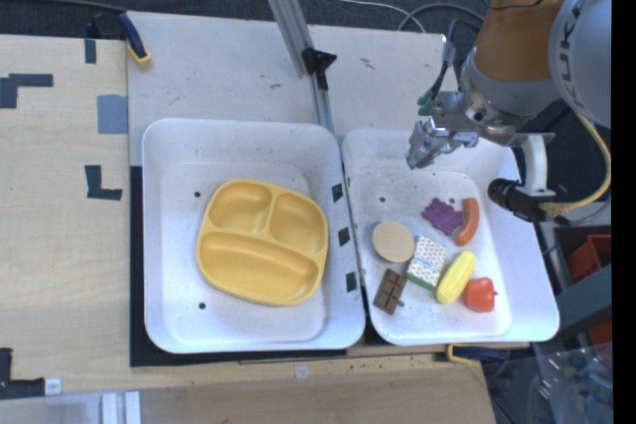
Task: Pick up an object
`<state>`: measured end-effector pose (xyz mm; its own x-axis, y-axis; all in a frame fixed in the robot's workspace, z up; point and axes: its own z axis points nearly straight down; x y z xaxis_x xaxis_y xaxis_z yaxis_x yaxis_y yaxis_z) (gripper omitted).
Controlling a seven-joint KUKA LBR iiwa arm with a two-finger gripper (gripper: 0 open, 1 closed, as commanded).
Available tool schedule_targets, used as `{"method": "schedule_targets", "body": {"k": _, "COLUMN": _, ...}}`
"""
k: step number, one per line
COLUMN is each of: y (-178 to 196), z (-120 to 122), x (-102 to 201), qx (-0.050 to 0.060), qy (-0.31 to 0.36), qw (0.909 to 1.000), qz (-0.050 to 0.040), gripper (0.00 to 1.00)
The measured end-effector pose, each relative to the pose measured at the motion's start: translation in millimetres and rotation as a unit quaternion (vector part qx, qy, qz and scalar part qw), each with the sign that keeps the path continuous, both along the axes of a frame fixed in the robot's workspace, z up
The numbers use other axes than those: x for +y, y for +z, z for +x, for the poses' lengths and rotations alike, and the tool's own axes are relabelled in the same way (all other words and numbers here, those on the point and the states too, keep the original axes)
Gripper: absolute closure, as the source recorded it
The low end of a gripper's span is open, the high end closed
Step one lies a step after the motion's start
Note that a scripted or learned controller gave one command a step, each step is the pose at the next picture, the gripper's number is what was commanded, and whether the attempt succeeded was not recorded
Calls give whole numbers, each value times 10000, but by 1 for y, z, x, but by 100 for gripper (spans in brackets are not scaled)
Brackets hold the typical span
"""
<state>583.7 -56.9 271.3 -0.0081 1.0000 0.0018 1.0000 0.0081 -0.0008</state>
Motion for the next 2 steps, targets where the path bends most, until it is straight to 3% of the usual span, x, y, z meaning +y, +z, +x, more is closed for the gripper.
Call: {"method": "schedule_targets", "body": {"k": 2, "y": -28, "z": 23, "x": 94, "qx": 11, "qy": -13, "qw": 10000, "qz": -8, "gripper": 100}}
